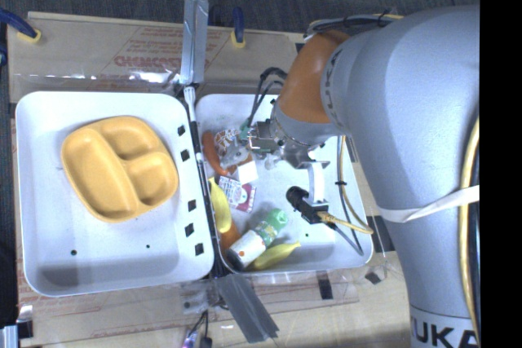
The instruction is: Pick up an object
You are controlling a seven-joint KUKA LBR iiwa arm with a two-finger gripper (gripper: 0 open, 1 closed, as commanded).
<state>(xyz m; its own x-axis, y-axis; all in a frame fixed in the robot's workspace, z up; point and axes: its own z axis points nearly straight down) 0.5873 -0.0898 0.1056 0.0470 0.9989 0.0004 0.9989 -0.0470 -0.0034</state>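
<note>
My gripper is low over the upper left part of the right bin, with the grey arm and its orange band reaching in from the right. Just under and beside it lie a small printed packet and an orange round piece against the bin's left wall. Nothing can be made out between the fingers. Below the gripper are a white and orange packet and a pink printed packet.
Along the right bin's left wall lies a yellow banana. Near the front are a clear bottle with a green cap and a second yellow piece. The left bin holds a yellow divided plate.
</note>
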